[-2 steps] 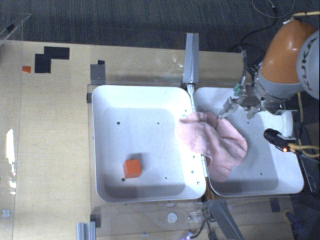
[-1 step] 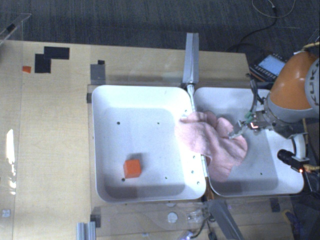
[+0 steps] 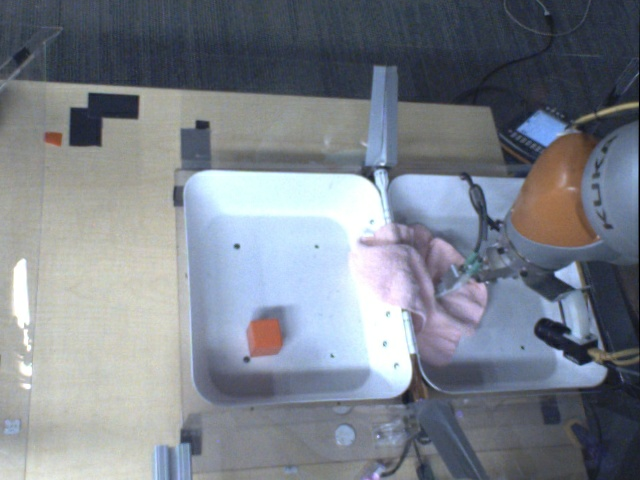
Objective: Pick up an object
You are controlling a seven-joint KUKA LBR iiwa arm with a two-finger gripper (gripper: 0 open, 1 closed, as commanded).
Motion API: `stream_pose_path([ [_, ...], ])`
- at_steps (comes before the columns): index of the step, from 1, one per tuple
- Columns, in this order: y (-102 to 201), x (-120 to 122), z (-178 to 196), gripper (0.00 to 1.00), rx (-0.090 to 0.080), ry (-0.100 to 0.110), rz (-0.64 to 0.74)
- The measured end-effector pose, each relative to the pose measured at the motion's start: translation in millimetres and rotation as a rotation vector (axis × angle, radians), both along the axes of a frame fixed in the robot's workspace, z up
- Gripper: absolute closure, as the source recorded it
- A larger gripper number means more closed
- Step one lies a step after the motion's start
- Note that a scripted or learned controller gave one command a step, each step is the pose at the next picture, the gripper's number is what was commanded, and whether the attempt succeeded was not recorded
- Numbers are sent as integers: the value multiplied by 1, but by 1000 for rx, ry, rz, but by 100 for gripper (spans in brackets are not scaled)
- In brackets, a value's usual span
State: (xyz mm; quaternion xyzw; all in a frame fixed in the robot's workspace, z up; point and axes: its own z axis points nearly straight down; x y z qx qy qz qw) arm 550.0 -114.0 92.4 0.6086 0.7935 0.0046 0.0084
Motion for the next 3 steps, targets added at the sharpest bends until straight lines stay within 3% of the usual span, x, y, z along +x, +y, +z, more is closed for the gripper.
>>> stream_pose_path([
  [1, 2, 3, 13, 100, 2, -8, 2],
  [2, -11, 59, 0, 100, 1, 0, -57],
  [3, 24, 84, 115, 100, 2, 7, -28],
])
